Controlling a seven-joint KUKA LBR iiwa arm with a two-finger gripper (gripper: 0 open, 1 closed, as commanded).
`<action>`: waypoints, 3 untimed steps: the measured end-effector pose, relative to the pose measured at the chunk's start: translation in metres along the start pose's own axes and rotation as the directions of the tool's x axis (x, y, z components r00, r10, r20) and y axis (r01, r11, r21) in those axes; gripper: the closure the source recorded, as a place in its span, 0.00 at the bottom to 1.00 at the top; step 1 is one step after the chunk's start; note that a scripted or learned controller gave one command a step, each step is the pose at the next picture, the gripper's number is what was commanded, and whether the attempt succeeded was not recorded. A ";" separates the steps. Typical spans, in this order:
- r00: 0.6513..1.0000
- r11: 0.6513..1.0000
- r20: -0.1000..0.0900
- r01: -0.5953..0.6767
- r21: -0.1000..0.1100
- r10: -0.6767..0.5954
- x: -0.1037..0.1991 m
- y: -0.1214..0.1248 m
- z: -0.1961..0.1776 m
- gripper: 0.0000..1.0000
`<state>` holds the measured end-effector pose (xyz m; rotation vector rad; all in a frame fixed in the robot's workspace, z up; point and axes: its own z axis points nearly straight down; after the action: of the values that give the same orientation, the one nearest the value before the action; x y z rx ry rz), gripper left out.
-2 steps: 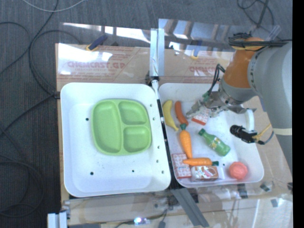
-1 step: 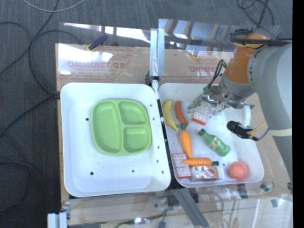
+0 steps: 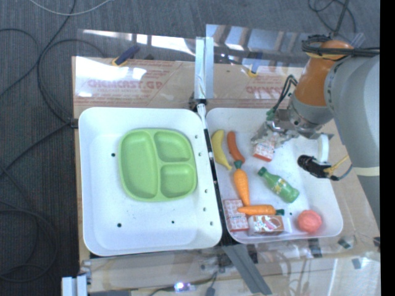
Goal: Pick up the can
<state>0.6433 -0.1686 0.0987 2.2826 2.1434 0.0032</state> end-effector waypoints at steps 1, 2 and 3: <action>1.000 1.000 0.001 0.000 0.000 0.000 0.000 0.000 0.000 0.00; 1.000 1.000 -0.009 -0.026 0.013 0.026 -0.034 0.028 0.005 0.00; 0.981 0.981 -0.002 0.194 -0.002 -0.194 -0.035 -0.049 0.008 0.00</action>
<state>0.5924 -0.2000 0.0901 2.0624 2.3559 0.0051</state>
